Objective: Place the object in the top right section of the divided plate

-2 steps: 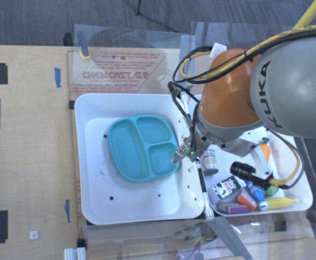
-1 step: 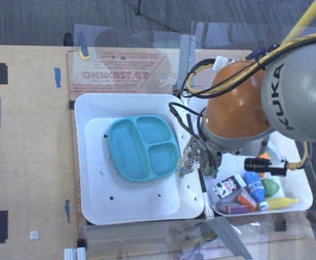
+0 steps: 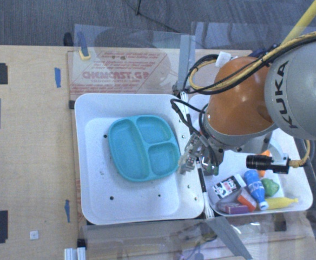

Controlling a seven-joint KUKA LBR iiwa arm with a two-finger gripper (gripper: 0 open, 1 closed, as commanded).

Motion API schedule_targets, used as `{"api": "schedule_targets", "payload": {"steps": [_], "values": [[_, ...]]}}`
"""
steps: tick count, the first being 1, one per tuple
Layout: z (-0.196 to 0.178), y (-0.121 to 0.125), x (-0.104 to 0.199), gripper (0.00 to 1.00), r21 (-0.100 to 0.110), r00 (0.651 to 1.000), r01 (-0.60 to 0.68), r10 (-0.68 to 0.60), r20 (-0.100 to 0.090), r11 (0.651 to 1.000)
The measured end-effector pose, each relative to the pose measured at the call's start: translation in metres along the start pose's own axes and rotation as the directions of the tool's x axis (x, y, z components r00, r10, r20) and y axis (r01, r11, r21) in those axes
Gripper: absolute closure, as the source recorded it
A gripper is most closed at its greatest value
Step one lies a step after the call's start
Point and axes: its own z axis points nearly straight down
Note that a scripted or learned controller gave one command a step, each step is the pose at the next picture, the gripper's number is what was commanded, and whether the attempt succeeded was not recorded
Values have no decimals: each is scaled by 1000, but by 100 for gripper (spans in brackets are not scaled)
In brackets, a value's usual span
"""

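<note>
Fingers (image 3: 189,158), spread not discernible, just beside the divided plate's (image 3: 143,147) right rim.

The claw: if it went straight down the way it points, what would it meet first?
Probably the white floor of the left bin beside the divided plate's right edge, below the claw. Depth is unclear from above, so the plate rim is possible.

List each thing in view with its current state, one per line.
Divided plate: flat in the left bin, sections bare.
Left bin: holds the plate.
Right bin: holds a cluster of small items.
Blue bottle: lying among them.
Pincer: over the bins' divide, beside the plate.
</note>
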Motion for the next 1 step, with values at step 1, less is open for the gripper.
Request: {"api": "schedule_targets", "payload": {"steps": [1], "values": [[10, 28, -98, 100, 1, 988, 154, -154, 3, 988]]}}
